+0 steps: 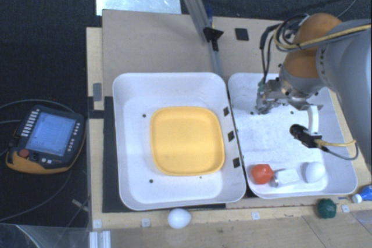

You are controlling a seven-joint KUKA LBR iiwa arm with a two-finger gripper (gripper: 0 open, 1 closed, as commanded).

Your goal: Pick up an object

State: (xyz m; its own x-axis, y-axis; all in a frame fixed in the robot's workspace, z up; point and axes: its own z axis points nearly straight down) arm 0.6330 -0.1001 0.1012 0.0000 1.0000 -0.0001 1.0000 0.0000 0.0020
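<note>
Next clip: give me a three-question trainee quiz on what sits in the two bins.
1. True or false: the yellow plate lies in the left bin.
2. Which lies nearest the right bin's front edge? A) the pincer B) the red ball C) the yellow plate
3. Fill in: the white egg on the bench lies ____ both bins.

Key
1. True.
2. B; the red ball lies near the front edge, beside a small white box and a white ball, while the pincer hangs over the rear part.
3. Outside, just in front of the left bin.
</note>
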